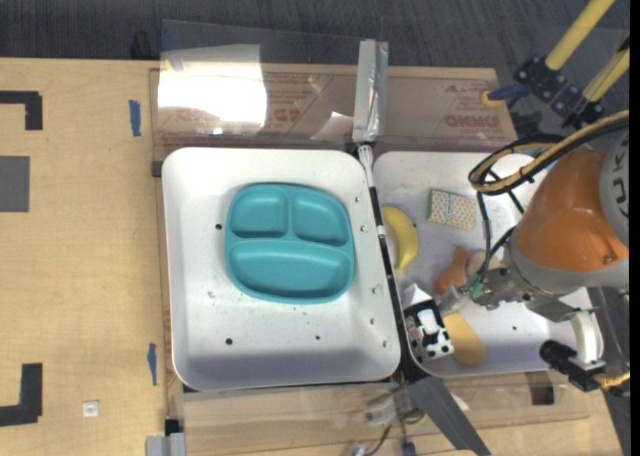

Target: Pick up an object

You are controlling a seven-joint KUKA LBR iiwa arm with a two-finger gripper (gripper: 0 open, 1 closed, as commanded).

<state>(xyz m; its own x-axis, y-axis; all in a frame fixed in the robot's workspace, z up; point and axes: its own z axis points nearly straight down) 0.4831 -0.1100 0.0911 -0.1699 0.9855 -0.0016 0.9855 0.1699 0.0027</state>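
The right bin [415,176] holds several small objects. A yellow rounded piece [402,235] lies against its left wall. A pale patterned square [452,208] sits towards the back. An orange piece [457,266] lies mid-bin, and a tan rounded piece [466,340] and a black-and-white block [428,330] lie near the front left corner. My gripper [473,290] is low in the right bin, just right of the orange piece and above the tan one. The wrist and cables hide its tip.
A teal divided plate [290,244] lies in the middle of the left bin [200,344]. A clear panel with a metal divider [368,94] stands behind the bins. The arm's orange band [570,219] covers the right bin's right side.
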